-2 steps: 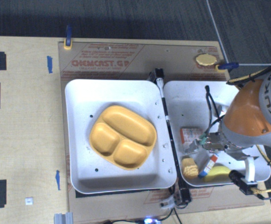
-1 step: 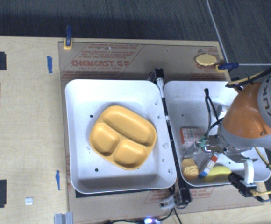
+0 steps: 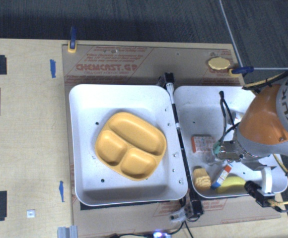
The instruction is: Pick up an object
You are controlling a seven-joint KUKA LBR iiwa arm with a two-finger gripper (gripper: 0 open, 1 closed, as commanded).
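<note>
My jaws (image 3: pixel 222 154) hang low in the right bin (image 3: pixel 193 99); spread or pressed, cannot tell. Marker (image 3: pixel 221 177) and banana (image 3: pixel 232 184) just below me, packet (image 3: pixel 202 144) beside. Risk: crowded items, fingers could nudge instead of pinching.

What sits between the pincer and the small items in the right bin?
Nothing visible does. The pincer hangs low in the right bin, with the red-and-white packet beside it toward the left bin, and the marker, yellow piece and tan block just below it in the view.
</note>
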